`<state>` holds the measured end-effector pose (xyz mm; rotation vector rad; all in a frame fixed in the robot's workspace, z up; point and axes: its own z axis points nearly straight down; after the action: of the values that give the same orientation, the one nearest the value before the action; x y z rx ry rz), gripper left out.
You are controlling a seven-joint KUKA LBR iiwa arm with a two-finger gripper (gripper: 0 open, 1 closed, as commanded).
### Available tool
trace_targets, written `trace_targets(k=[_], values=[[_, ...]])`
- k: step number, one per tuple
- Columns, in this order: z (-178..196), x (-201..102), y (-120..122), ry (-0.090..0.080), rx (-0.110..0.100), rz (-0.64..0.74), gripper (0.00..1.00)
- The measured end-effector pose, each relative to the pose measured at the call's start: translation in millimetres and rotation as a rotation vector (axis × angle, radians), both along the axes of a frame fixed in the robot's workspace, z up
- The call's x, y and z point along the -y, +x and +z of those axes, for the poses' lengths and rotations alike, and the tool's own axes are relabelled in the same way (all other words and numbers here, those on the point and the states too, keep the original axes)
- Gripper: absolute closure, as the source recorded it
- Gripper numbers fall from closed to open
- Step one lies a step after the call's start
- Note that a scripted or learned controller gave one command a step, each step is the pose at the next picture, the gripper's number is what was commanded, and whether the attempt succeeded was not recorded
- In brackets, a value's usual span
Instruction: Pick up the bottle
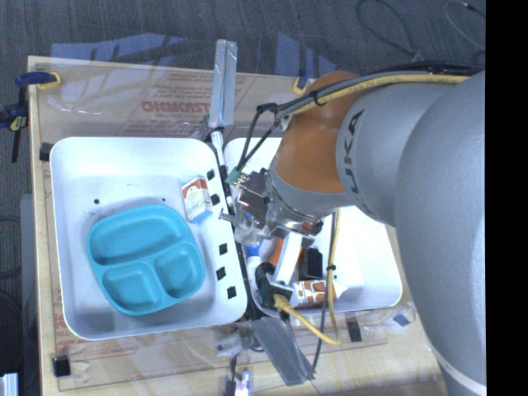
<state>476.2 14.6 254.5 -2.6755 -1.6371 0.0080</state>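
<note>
The arm reaches low into the right bin [375, 291], its gripper [252, 242] near the divider; whether it grasps anything cannot be told. The bottle [195, 198] lies in the left bin [74, 167], beside a blue tray [147, 258].

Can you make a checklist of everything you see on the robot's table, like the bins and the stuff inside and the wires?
Surface: a bench under clear sheeting with red printing, bearing the left bin and the right bin, side by side.
Job's things: bottle: cannot be picked out; small items lie crowded under the arm in the right bin.
Clutter: a blue divided tray in the left bin; a small white and red packet beside the tray, by the bin's right wall.
Gripper: the gripper hangs low over the right bin's left side; its tips are hidden.
Cables: a yellow cable along the arm; dark cords on the floor.
Surroundings: grey carpet; a blue clamp at the bench's left corner.
</note>
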Motion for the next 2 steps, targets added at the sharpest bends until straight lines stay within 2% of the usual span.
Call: trace_targets(k=[1, 2], values=[[9.0, -0.8, 0.3, 0.001, -0.005, 0.008, 1.0], [-47.5, 52.3, -0.8, -0.002, 0.0, 0.017, 1.0]])
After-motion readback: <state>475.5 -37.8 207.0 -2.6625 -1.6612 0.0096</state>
